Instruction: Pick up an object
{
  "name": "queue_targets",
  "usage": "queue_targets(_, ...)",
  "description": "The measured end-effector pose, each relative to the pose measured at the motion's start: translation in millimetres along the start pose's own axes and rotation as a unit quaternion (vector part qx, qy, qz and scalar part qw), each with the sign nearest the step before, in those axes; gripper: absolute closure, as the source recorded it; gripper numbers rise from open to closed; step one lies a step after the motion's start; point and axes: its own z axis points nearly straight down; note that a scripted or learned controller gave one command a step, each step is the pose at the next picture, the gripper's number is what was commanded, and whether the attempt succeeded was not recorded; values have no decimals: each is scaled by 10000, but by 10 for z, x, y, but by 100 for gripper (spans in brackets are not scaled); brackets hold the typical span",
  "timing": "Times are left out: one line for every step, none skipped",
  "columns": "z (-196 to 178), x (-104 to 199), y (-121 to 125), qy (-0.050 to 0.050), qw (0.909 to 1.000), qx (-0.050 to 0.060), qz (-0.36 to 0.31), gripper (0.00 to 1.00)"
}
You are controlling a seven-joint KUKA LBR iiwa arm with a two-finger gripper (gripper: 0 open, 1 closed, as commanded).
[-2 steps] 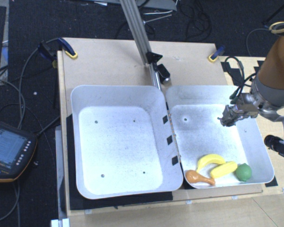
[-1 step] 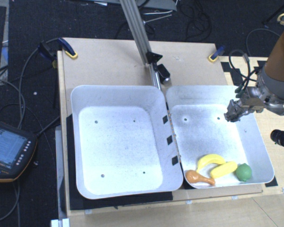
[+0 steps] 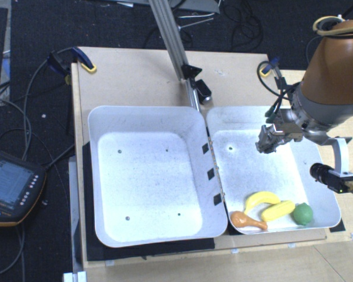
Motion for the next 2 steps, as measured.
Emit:
queue_targets(147, 558, -66, -1, 10000, 6, 0, 100)
queue_targets(189, 1045, 41, -2, 10000, 5, -1, 100)
